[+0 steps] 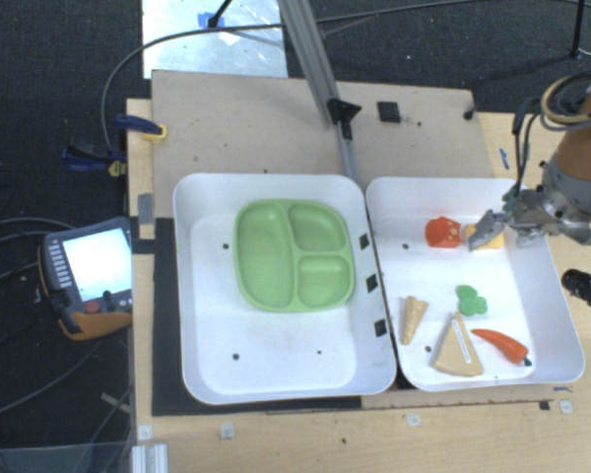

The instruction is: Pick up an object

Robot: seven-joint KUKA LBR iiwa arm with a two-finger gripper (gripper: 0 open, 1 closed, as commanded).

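1. Tomato [441, 232], a red-orange piece, is the likeliest target; it lies in the upper part of the right bin [552, 269], just left of the gripper tip.
2. Gripper [490, 231] is low in the right bin, its tip between the tomato and a yellow piece [491, 242], near or touching both. Whether it is open or closed cannot be told, and nothing is seen held in it.
3. Arm [576, 170] enters from the right, orange band above the wrist, over the bin's upper right corner.
4. Further out in the right bin: a green piece [470, 301] near the middle, a red pepper [500, 343] at lower right, a tan wedge [458, 351] just left of the pepper, and a cone [414, 319] near the left wall. All lie well apart from the gripper.
5. Left bin [207, 353] holds a green plate [295, 254] with three compartments, nothing in them.
6. Step in hand, as judged: the reach and descent onto a piece, the grasp not confirmed.
7. Next move calls for closing squarely on one piece, then a straight lift. The yellow piece sits so close that it may be pinched along or nudge the target aside.
8. Risk: the tomato looks rounded and may slip out sideways.
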